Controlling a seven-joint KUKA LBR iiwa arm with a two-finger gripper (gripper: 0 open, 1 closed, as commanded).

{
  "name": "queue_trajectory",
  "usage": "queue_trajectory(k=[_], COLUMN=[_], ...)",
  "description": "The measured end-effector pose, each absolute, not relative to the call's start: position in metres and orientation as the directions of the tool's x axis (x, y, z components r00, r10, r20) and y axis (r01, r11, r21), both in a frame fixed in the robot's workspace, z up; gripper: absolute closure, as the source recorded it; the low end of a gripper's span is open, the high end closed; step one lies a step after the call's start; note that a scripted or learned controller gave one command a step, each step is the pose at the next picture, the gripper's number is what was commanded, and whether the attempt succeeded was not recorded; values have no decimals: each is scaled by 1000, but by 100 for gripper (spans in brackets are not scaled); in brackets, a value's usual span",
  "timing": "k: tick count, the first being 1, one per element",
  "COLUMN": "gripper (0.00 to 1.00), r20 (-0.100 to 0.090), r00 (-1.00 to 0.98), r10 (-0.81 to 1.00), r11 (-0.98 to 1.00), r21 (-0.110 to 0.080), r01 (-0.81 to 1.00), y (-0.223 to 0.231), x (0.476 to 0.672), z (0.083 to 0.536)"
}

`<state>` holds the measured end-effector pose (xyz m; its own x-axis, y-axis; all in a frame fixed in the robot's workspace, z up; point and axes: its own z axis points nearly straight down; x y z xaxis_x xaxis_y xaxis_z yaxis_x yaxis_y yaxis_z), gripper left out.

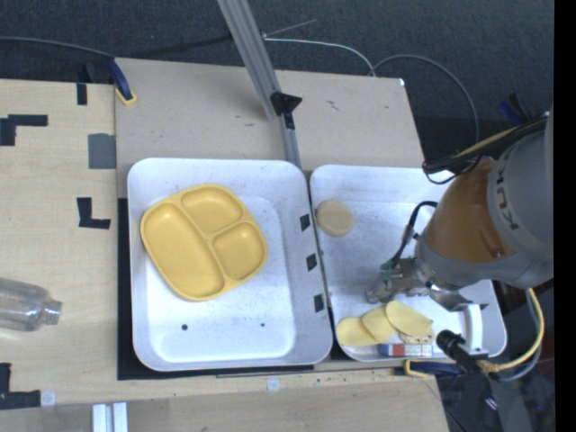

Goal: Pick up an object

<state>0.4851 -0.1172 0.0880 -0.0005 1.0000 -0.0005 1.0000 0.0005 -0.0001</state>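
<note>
Far left, a clear plastic bottle [25,306] lies on its side on the wood bench top [54,241], well outside both bins. Black tape marks sit on the bench around it.

Left bin [216,345]: one yellow divided plate [203,240] with three compartments, lying flat in the upper-left part of the bin, rotated at a slant. A few dark specks on the bin floor below it.

An aluminium rail [247,39] runs down from the top of the view and ends at the divider between the bins.

Right bin [378,187]: a small round tan disc [335,218] near the upper-left corner, alone, well apart from the rest. At the bottom edge, a cluster of pale yellow flat pieces [385,322], overlapping each other, resting against the front wall. Something with red and blue print sits just under them at the rim; too small to identify.

Gripper [389,283] is low in the right bin, just above the yellow pieces and near them; contact not confirmable. Finger state: cannot tell, wrist blocks the tips. Nothing visibly held.

Arm body [477,223], grey with an orange band, covers the right side of that bin.
</note>
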Motion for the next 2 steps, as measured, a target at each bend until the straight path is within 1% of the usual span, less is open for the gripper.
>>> queue_trajectory(k=[1, 2], gripper=[100, 100], r20=[-2, 0], r00=[-3, -1], r10=[1000, 1000], r11=[3, 1], r21=[5, 2], r01=[1000, 1000], y=[-147, -165], x=[568, 572], z=[90, 90])
